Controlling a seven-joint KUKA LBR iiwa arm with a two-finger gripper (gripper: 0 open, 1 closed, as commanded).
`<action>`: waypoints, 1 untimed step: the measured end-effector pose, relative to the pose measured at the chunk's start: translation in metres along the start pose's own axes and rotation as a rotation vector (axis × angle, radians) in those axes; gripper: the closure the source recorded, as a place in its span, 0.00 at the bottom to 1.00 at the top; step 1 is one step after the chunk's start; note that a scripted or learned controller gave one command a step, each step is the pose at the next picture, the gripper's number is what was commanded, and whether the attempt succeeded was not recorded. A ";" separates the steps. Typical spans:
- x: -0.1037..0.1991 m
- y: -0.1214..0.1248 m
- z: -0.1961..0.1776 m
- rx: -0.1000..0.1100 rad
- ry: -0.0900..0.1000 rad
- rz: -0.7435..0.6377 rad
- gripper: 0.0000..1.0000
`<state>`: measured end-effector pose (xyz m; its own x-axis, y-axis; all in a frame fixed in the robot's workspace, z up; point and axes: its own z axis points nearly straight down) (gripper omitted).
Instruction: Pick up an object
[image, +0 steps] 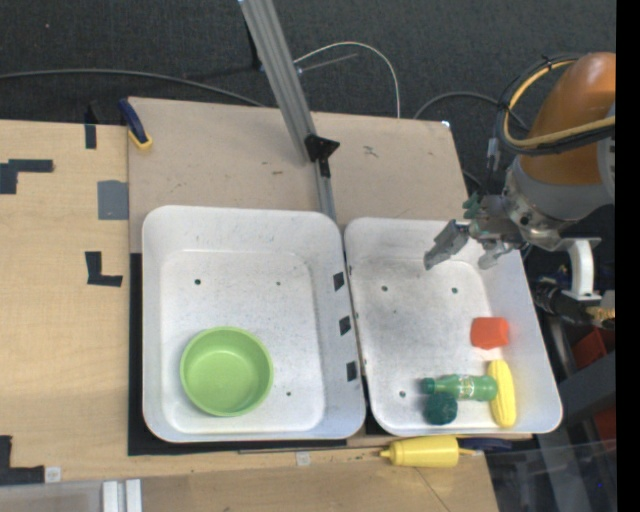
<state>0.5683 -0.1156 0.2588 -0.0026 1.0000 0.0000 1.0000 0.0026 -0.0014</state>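
The gripper (468, 248) hangs over the far part of the right bin (400, 300), its two fingers spread apart with nothing between them, the grey arm (560, 130) with its orange band reaching in from the right. Going from the left: the left bin (170, 235) holds a green bowl (227, 371) in its near left corner (upright, its hollow facing up). In the right bin, the objects lie toward the near right corner, well apart from the gripper: a green bottle (455, 388) on its side, touching a yellow banana-like piece (502, 391) at its right end, and an orange block (489, 333) just beyond them. A yellow bottle-like item (425, 452) lies outside the bin, just beside its near rim.
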 end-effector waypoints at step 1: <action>0.000 0.000 0.000 0.000 0.000 0.001 0.00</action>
<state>0.5683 -0.1157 0.2589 -0.0020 1.0000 0.0001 1.0000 0.0020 -0.0014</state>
